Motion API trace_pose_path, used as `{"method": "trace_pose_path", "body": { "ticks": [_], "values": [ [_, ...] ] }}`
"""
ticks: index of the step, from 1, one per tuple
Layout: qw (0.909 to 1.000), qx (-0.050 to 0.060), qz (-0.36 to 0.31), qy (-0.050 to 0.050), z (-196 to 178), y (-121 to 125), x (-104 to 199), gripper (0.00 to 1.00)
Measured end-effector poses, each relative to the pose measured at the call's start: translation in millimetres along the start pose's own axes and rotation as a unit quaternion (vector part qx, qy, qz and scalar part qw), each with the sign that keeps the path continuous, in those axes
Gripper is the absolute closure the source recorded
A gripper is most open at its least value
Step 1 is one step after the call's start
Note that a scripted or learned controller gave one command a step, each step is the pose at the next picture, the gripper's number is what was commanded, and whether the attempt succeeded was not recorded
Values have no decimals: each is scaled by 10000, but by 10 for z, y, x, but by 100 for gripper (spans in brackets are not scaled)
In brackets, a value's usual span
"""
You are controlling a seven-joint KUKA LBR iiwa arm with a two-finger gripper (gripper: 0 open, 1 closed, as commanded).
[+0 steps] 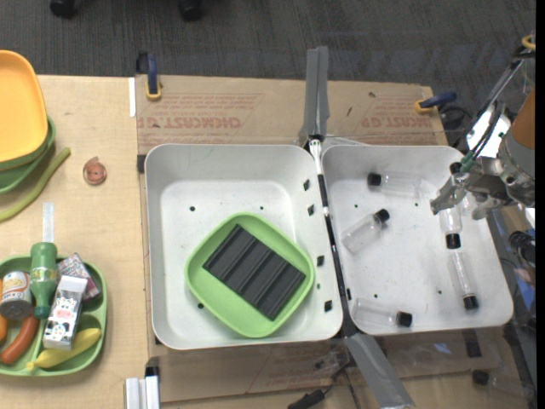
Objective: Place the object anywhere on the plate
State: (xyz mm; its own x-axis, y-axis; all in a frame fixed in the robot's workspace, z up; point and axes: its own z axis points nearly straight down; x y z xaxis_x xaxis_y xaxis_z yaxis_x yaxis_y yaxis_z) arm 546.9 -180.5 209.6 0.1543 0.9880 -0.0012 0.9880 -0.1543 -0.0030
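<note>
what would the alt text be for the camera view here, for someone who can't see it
Overhead view of two white bins: the left bin holds a green plate with a dark ridged insert, the right bin holds several clear vials with black caps. A robot claw hangs at the right bin's right side above a vial.

Robotics lab or office test space: grey carpet floor (255,24), chair casters (64,5) at top, cardboard-covered bench (230,113) held by clamps (150,79), two white bins (170,228), toy food tray (89,348) alongside.
</note>
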Motion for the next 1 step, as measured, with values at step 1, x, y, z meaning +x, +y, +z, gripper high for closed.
{"method": "trace_pose_path", "body": {
  "ticks": [1],
  "values": [
    [10000,-2,0,0,-2,1,0,0]
  ]
}}
